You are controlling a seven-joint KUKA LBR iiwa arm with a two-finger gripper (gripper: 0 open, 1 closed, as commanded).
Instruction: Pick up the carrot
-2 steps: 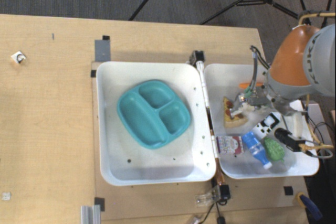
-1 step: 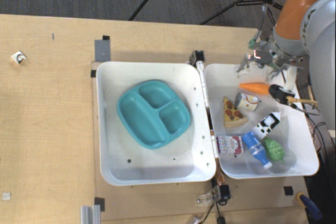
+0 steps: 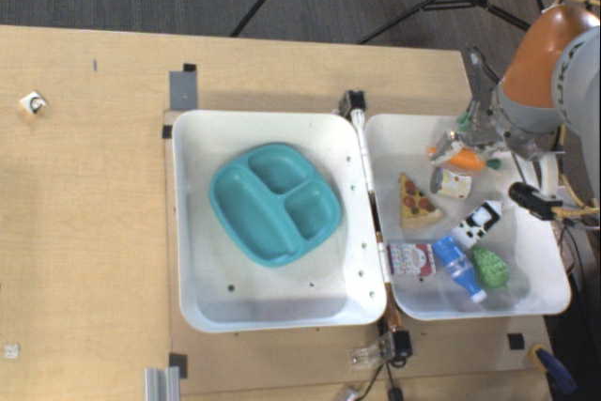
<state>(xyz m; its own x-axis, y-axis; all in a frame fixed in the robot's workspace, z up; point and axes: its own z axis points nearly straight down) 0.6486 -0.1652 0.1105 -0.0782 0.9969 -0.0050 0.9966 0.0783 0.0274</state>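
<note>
- The gripper (image 3: 467, 138) sits low in the right bin (image 3: 549, 296), right at the carrot (image 3: 464, 160); whether its jaws are apart or closed on it cannot be told.
- The carrot lies near the bin's far side, beside a pizza slice (image 3: 416, 200).
- Judged step: the grasp itself; next, a firm close and straight lift.

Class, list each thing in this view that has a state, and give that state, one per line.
carrot: lying in the right bin, by the gripper.
teal plate: upright in the left bin, compartments bare.
pizza slice: lying flat.
blue bottle: on its side.
</note>
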